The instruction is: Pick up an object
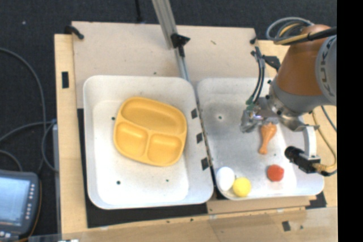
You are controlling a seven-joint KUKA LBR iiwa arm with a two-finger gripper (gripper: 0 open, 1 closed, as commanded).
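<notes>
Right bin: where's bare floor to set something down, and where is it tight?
Bare floor runs down the right bin along its left wall, left of the claw. Near edge is crowded: white egg, yellow ball, red ball. An orange drumstick-shaped piece lies beside the claw.

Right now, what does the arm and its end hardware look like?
Grey arm with a broad orange band above the wrist. Grey and green cables loop over it and run down its side. The gripper is metallic silver. A black fitting hangs below.
</notes>
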